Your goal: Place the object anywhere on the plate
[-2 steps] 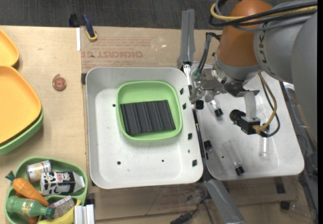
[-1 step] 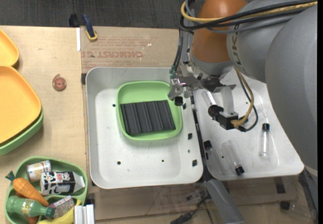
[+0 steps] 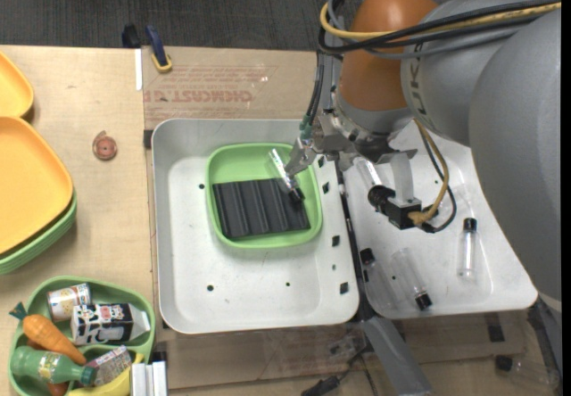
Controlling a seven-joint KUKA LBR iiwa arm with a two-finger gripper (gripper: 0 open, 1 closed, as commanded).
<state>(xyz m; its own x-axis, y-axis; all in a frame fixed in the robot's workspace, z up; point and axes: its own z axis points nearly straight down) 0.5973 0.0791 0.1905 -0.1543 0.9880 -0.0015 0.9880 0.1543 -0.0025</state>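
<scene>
Syringe (image 3: 287,173): a clear, slim tube with a dark tip, lying at a slant over the right part of the plate, its dark end toward the near right. It seems to rest across the black ribbed mat – whether it touches the mat or is held just above it cannot be told.
Plate (image 3: 225,167): green, square with rounded corners, sitting in the far middle of the left bin.
Mat (image 3: 259,207): black and ribbed, lying inside the plate and covering most of its floor.
Claw (image 3: 299,153): at the far right edge of the plate, right at the upper end of the syringe; whether its fingers are apart, together or clamped on the tube cannot be told.
Arm (image 3: 393,46): grey with an orange joint, reaching in from the right above the divide between the two bins – yellow and black cables loop around it.
Left bin (image 3: 178,278): white and shallow, holding the plate.
Right bin (image 3: 500,278): white, just beside the left bin; a second clear syringe (image 3: 467,247) lies upright-wise near its right side, and another clear tube with a dark cap (image 3: 412,283) lies nearer.
Bench, left side: stacked yellow dishes (image 3: 31,180) at the left edge, and a green bowl (image 3: 143,323) of toy food at the near left corner.
</scene>
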